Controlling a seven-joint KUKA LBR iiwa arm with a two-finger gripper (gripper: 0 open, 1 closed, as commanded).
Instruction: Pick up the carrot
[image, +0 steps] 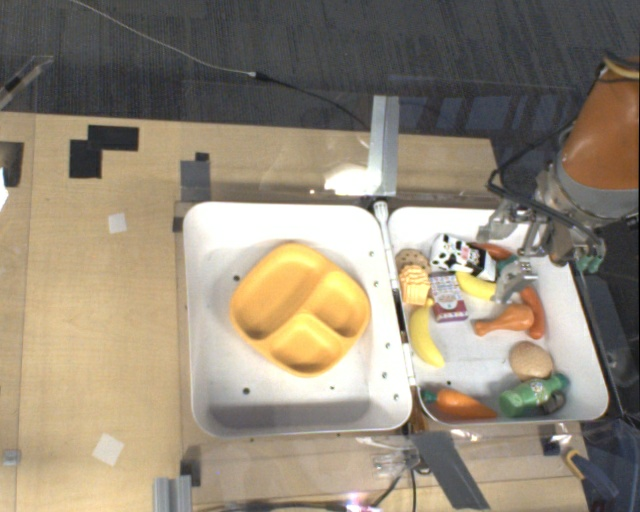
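The carrot is orange with a small green top. It lies flat along the near wall of the right bin, in the near left corner. My gripper hangs over the far right part of that bin, above a red-orange piece and a yellow piece. That puts it well behind and to the right of the carrot. Nothing can be seen held in it.
The right bin also holds a banana, a drumstick, a brown potato, a green item right of the carrot, a cow-print carton and a purple box. A yellow divided plate sits in the left bin.
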